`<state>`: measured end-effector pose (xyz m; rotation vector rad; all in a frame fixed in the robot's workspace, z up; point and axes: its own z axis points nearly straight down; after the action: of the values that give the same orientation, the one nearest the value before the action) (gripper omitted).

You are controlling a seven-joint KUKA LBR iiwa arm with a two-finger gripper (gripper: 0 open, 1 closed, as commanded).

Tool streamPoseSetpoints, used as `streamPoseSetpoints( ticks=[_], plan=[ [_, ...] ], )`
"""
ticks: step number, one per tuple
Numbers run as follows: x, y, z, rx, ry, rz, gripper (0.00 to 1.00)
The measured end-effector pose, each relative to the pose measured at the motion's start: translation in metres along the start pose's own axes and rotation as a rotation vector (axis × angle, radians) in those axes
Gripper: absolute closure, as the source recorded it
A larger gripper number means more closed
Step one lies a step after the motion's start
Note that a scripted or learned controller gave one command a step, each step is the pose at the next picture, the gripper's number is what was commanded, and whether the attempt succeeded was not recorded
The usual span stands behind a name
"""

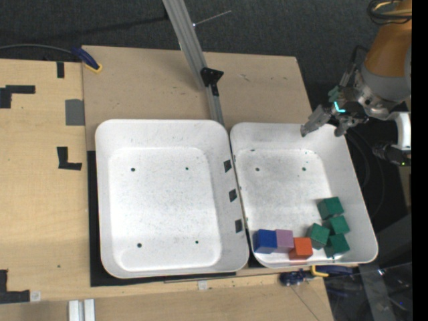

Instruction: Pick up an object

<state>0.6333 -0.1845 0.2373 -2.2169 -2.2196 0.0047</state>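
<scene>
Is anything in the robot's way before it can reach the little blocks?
Nothing visible is. The gripper hangs over the right bin's far edge, and the blocks sit bunched in its near corner with bare bin floor between.

Blocks (304,236) crowd right bin's (281,142) near corner; rest of floor open; left bin (160,129) open.

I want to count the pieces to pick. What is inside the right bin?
The right bin holds blocks gathered in its near right corner: a blue block, a purple block, an orange block and several green blocks. The green ones are crowded together, so their exact number is uncertain.
</scene>
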Motion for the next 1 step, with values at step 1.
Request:
streamPoseSetpoints(
  ticks=[1],
  plan=[
    [-0.0005,0.0007,-0.0027,-0.004,-0.003,-0.001,0.0]
  ],
)
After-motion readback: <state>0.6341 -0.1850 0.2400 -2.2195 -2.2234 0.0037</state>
